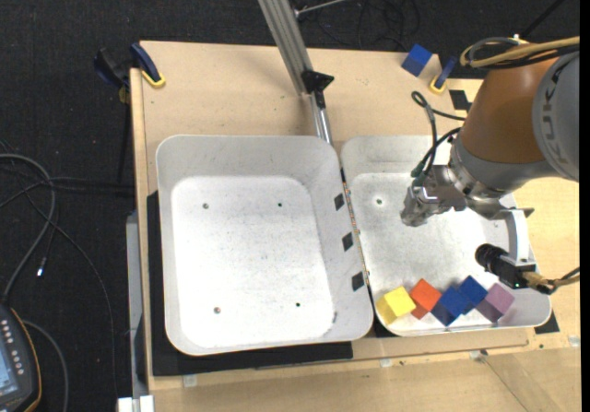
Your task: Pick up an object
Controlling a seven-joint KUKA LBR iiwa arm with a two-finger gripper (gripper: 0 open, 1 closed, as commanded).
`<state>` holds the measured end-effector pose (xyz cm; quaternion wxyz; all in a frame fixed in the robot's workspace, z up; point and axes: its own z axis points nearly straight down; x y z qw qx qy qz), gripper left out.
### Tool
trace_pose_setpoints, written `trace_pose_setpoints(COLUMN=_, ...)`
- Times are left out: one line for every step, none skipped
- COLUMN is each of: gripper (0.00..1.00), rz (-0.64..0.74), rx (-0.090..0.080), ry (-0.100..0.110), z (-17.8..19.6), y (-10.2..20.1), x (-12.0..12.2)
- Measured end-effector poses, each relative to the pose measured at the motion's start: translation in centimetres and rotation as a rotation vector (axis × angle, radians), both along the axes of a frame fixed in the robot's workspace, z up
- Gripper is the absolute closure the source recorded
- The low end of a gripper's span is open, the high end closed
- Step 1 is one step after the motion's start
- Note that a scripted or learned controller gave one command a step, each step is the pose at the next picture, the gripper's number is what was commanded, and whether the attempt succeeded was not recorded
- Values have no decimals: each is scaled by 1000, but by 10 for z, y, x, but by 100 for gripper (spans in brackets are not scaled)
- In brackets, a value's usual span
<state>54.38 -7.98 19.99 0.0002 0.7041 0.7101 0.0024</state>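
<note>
A tan wooden bench (240, 97) on dark carpet bears speckled white bins (184, 244); gripper (417, 210), grip indiscernible, hovers above matte cubes (449, 300).

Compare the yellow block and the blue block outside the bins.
The yellow block lies inside the right bin, at its near edge beside an orange block; the blue block sits alone on the bare bench at the far side. They differ in colour. Both look like small cubes.
</note>
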Motion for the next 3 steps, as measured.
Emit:
trace_pose_setpoints(gripper=0, rz=-9, rx=-3, ry=3, z=-5, y=-4, x=0)
trace_pose_setpoints(gripper=0, rz=-14, rx=-2, ry=13, z=-87, y=-34, x=-49)
trace_pose_setpoints(gripper=0, rz=-11, rx=-6, ry=0, z=-104, y=-92, x=-1)
